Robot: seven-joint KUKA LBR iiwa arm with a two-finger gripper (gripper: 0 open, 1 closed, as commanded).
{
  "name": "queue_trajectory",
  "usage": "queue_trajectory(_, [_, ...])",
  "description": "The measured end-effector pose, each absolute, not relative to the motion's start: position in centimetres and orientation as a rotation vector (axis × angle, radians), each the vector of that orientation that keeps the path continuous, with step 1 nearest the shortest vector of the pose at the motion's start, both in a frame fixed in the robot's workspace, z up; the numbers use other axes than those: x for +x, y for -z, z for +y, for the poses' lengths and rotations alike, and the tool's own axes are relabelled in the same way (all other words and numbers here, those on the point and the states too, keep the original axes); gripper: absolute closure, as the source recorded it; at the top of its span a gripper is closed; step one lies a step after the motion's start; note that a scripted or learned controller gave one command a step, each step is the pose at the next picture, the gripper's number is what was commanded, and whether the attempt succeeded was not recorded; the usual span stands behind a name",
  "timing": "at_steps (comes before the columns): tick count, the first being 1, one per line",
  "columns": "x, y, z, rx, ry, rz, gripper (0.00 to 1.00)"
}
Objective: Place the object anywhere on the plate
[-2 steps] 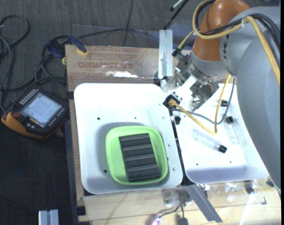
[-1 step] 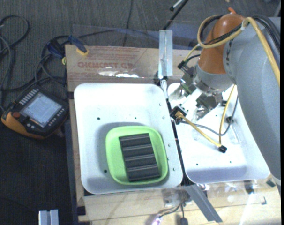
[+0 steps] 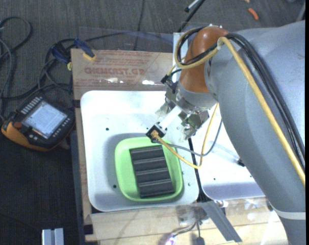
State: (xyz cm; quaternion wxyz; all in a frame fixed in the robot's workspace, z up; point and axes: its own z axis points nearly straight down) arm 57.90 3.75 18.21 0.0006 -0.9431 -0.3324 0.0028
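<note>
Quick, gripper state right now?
Gripper: cannot be told; it hangs over the white bin, just past the square green plate bearing the dark ribbed block.

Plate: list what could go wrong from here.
1. The gripper hangs close to the far right rim of the plate. A low move could clip that rim and shove the plate across the bin.
2. The block covers most of the plate and reaches near its front rim, so a knock might slide it partly off.
</note>
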Motion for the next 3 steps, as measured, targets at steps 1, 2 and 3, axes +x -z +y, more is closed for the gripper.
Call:
queue_trajectory(1, [64.4,-22.5,0.8,-2.924,-0.005,-1.153,0.0])
queue_trajectory(2, [63.9,-23.8,3.1,-2.952,-0.005,-1.077,0.0])
queue_trajectory(3, [65.6,-22.9,4.0,-2.971,-0.006,-1.027,0.0])
